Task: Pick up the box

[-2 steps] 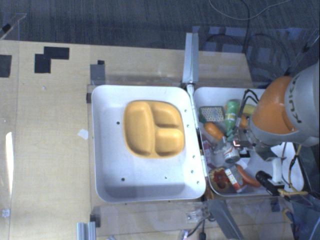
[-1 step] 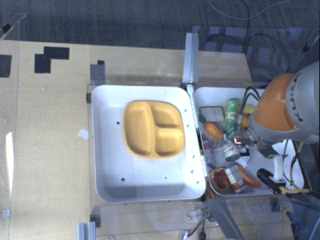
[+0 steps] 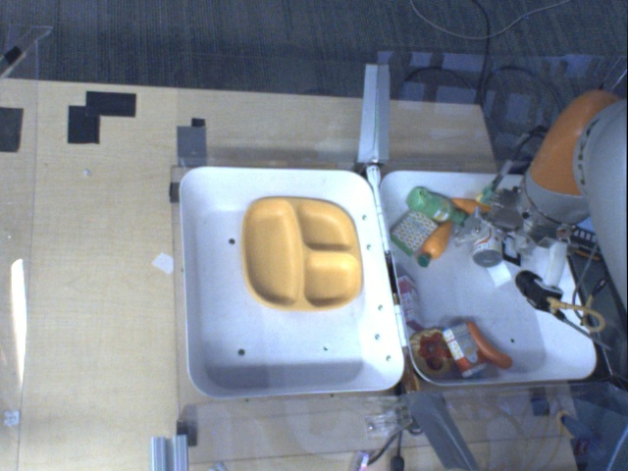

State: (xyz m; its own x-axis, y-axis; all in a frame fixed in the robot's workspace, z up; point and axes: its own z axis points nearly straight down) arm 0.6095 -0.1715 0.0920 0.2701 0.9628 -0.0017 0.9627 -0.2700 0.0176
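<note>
The box, a small pale pack with a green speckled face, lies tilted in the right bin near its upper left corner. A green bottle lies just behind it and an orange carrot-shaped piece touches its right side. My gripper hangs low over the bin's upper middle, to the right of the box and the orange piece. It is apart from the box. Nothing shows between its fingers.
The left bin holds a yellow compartment tray. At the right bin's front edge lies a cluster: a small red and white pack, an orange stick and a dark round thing. A metal divider stands behind the bins.
</note>
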